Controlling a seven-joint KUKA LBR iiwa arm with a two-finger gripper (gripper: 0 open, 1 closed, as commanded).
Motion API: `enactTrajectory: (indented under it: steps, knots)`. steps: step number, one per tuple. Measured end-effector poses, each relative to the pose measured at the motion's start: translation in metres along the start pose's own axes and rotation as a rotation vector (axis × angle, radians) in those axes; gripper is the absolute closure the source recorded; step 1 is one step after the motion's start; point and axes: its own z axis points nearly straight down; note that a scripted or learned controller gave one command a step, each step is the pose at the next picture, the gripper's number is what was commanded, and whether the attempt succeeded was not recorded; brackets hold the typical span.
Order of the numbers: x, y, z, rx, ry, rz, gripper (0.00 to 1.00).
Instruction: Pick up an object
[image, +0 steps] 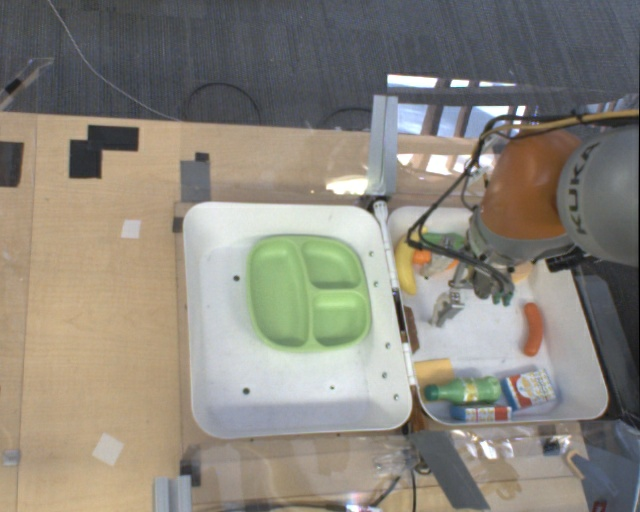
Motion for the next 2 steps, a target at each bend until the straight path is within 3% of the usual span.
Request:
enactTrajectory:
  steps: [2]
  knots:
    - [0.0174,-0.0018,-0.0006,-0.002,-0.002,-0.034,0.00]
